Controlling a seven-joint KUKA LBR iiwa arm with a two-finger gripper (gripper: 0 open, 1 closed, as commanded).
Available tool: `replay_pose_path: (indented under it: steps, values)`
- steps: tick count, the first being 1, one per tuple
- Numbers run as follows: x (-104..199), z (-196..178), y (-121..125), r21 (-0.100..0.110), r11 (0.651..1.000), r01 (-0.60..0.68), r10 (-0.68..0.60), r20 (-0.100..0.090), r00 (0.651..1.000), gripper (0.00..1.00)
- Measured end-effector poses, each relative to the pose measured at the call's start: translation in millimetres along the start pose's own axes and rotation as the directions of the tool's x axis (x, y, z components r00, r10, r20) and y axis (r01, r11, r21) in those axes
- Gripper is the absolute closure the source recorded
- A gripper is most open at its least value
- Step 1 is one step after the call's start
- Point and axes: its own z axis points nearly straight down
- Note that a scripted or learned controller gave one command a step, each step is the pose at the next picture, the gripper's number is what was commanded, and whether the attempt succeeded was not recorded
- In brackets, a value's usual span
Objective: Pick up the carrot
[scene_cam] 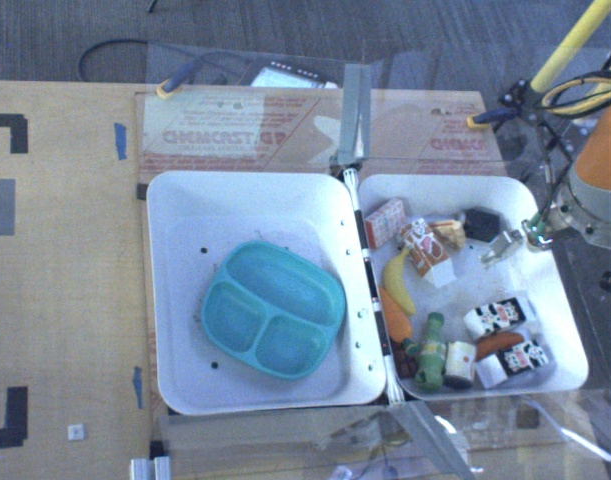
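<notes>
Your carrot (394, 317) lies at the right bin's (570, 298) nine o'clock wall, under the banana (396, 280). It's probably light, hard, slick plastic; grip mid-body. Your jaws (505, 245) hang open, empty.

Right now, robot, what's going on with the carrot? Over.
Hand over right bin's right side, holding nothing. Carrot lying by the divider. Banana touching it.
</notes>
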Motion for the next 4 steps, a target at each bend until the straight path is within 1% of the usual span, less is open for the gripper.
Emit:
replay_pose_path:
  steps: [1, 2, 3, 4]
  values:
    - [-4, -35, 10, 0.001, 0.973, -0.231, 0.231, 0.002, 0.973, 0.0]
    - [-8, 16, 28, 0.001, 0.957, 0.289, -0.289, -0.001, 0.957, 0.0]
    - [-8, 16, 28, 0.001, 0.957, 0.289, -0.289, -0.001, 0.957, 0.0]
    - [10, 49, -17, -0.003, 0.96, 0.281, -0.281, -0.005, 0.96, 0.0]
